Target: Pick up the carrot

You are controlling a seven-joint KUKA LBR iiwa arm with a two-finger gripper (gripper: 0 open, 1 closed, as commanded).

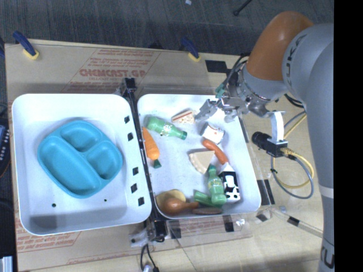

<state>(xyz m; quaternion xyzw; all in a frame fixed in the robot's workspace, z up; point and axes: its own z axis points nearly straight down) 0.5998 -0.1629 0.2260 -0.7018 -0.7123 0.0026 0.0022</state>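
Two white bins are set on a cardboard-covered bench. Against the right bin's nine-o'clock wall the carrot lies ungrasped. Over its one-o'clock corner the gripper hovers, jaw state indiscernible. Approach seems underway; travel toward eight o'clock is required.

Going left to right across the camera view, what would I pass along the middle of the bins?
Blue three-compartment plastic tray → orange carrot with green top → green plastic bottle lying on its side → pale wedge-shaped cheese slice → black-and-white cow-print carton.

Single fixed camera mounted above table, angled downward; both bins framed at moderate range; arm seen entering from right.
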